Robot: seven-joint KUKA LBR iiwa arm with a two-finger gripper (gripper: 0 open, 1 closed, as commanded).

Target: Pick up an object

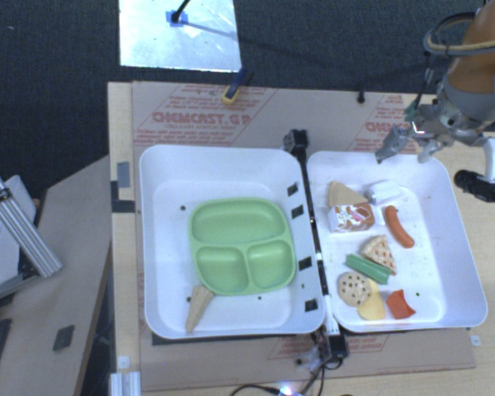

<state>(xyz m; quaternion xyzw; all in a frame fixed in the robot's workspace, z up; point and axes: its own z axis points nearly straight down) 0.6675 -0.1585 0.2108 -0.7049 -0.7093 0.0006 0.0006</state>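
1. 2 white bins sit side by side on the bench (91, 213); the left bin (161, 180) holds a green divided plate (241, 246) with 3 compartments.
2. Just off that plate's lower left corner lies a tan cone (198, 306), its tip pointing toward the bin's front edge.
3. The right bin (458, 258) carries the toy foods: a tan wedge (345, 194), a red-and-white packet (352, 217), a white piece (384, 191), a sausage (398, 226), a pizza slice (380, 253), a green stick (367, 268), a cookie (354, 287), a yellow piece (371, 307) and a red piece (400, 304).
4. My pincer (412, 145) hangs over the right bin's far edge, above and apart from the foods, with nothing between its fingers; whether they are parted or closed I cannot tell.
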